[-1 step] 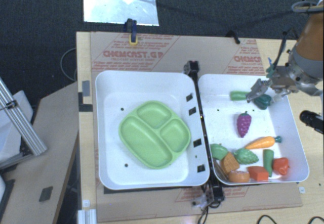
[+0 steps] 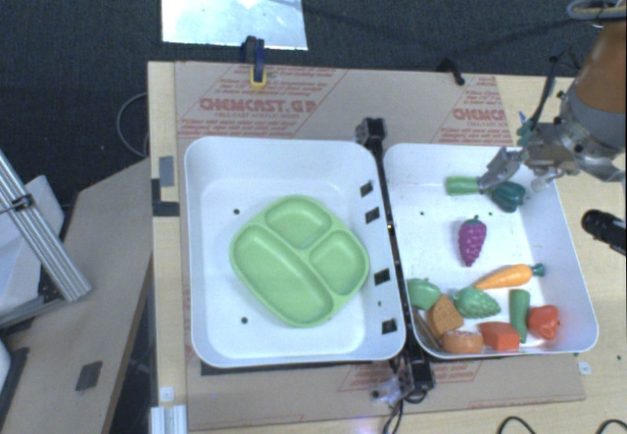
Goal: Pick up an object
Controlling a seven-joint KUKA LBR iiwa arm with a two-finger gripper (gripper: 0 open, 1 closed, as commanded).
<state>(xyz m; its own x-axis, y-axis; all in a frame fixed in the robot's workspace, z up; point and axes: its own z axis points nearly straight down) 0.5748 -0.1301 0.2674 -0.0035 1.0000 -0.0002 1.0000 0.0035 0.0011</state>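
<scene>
My gripper [image 2: 516,170] hangs over the far part of the right bin [image 2: 563,226], its fingers spread apart with nothing between them. Just beside and below it lie a green cylinder-shaped toy [image 2: 460,185] and a dark teal piece [image 2: 508,195]. A purple grape bunch [image 2: 472,239] lies mid-bin. Along the near edge sit an orange carrot [image 2: 505,276], a green leafy vegetable [image 2: 476,302], a green pepper [image 2: 519,310], a red tomato [image 2: 545,321], a red block [image 2: 499,335] and orange-brown pieces [image 2: 446,316].
The left bin [image 2: 211,187] holds a green divided plate [image 2: 299,261]. A black divider with clips [image 2: 377,217] runs between the bins. Cardboard covers the bench under both bins. A blue and yellow clamp [image 2: 256,63] stands at the far edge.
</scene>
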